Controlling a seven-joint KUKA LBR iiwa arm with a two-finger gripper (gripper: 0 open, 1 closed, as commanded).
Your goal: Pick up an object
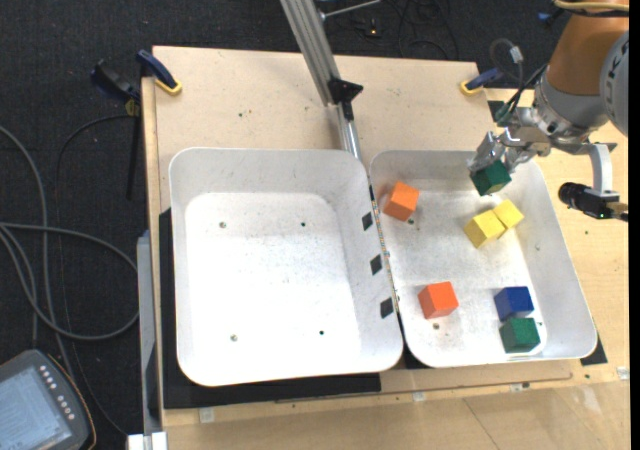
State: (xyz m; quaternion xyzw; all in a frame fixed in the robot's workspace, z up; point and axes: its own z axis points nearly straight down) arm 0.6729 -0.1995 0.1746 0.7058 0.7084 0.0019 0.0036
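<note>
My gripper (492, 170) hangs over the far part of the right bin (560, 268), shut on a dark green block (490, 178) that is lifted clear of the bin floor. Just below and to the right of it lie two yellow blocks (484, 228) (508, 214) touching each other. An orange block (402, 201) rests near the bin's left wall. A second orange block (437, 299) sits lower down. At the bin's near right corner a blue block (513, 302) adjoins another green block (520, 335).
The left bin (200, 238) stands beside the right one, with a row of black clips (378, 263) along the shared edge. A metal pole (305, 23) slants across the bench from the top. Clamps (160, 73) (478, 81) grip the bench's far corners.
</note>
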